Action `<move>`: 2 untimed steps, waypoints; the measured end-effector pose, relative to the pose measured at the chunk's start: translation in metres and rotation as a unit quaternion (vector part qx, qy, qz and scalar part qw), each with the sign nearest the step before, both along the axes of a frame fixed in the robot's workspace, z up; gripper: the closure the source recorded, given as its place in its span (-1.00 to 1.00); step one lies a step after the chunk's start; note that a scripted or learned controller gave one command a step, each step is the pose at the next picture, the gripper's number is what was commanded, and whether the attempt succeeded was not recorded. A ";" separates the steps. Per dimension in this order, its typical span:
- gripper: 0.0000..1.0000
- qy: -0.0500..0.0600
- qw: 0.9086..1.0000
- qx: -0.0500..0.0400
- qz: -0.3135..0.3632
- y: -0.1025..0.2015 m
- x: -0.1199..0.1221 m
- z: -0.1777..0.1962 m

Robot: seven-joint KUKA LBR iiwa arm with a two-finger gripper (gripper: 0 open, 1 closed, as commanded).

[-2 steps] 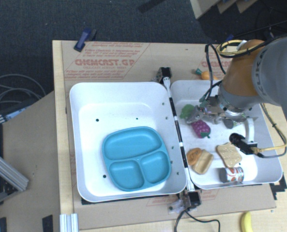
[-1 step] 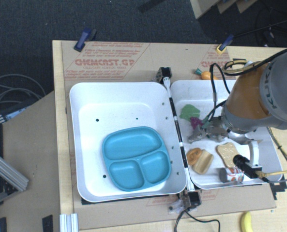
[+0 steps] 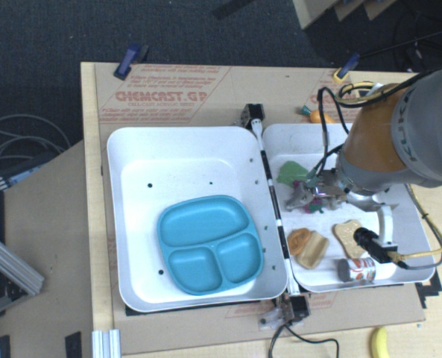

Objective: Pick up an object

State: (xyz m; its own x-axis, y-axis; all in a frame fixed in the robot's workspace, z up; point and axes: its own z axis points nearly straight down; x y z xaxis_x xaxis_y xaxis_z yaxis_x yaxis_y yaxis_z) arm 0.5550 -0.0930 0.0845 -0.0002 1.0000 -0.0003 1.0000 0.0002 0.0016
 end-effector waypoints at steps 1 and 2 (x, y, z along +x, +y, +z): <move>-1.00 0.000 1.000 0.000 0.000 -0.012 0.025 0.000; 1.00 -0.001 1.000 0.000 0.000 -0.011 0.026 0.010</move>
